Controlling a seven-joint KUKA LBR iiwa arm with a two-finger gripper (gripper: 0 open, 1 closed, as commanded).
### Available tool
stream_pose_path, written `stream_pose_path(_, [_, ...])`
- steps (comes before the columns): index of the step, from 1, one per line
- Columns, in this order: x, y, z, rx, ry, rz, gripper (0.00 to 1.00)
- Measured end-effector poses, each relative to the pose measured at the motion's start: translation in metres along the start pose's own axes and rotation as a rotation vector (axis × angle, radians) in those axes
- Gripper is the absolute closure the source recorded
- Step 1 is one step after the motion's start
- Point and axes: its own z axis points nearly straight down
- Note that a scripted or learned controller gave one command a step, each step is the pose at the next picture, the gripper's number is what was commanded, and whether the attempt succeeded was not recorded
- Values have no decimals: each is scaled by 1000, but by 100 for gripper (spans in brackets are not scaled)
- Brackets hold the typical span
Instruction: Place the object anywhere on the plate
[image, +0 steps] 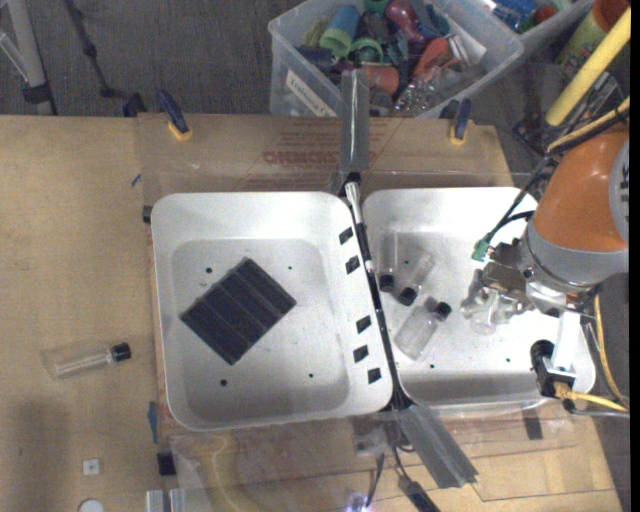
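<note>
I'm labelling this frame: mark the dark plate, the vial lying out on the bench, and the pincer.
plate (239, 309), camera view, middle of its ridged face
vial (88, 357), camera view, clear body
pincer (487, 308), camera view, between the fingertips

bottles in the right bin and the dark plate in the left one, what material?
Bottles: clear plastic or glass, can't tell which; see-through bodies, black caps. Plate: matte black, ribbed, likely plastic or rubber; no shine.

Pincer (484, 306) low in right bin (450, 205) beside clear bottles (418, 328).
</note>
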Motion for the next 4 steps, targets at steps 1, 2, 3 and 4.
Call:
stream_pose_path(1, [87,4,26,0,1,355,100])
stream_pose_path(2, [161,31,26,-1,1,79,100])
stream_pose_path(3, [254,60,-13,-2,1,-38,100])
stream_pose_path(4, [325,56,21,-2,2,347,100])
